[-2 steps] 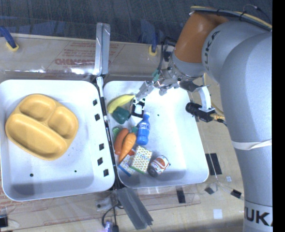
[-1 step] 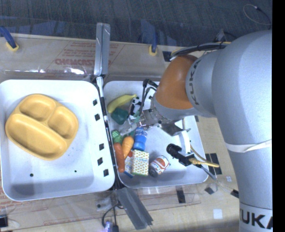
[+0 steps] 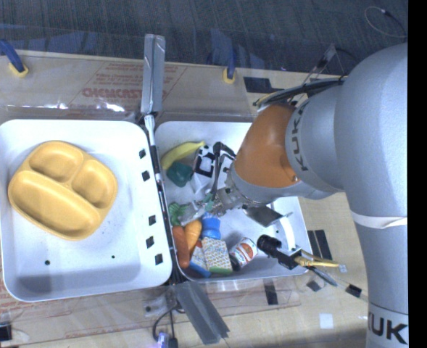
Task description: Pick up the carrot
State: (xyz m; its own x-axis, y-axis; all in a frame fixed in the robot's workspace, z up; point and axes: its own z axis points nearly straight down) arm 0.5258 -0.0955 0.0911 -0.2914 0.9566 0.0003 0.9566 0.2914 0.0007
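The carrot (image 3: 187, 241) is packed into the near left corner of the right bin (image 3: 291, 229), touching a blue bottle (image 3: 210, 228) and a small box (image 3: 217, 255). The gripper (image 3: 212, 203) is hung just above them, and whether it is open cannot be told. The wrong thing could be grabbed, because the toys are squeezed so close.

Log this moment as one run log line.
arm: over right bin | gripper: above clutter | carrot: lying in bin, not held | left bin: yellow tray

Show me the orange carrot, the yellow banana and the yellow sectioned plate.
orange carrot (image 3: 190, 236), camera view, its middle.
yellow banana (image 3: 182, 151), camera view, its curved back.
yellow sectioned plate (image 3: 62, 188), camera view, its central ridge.
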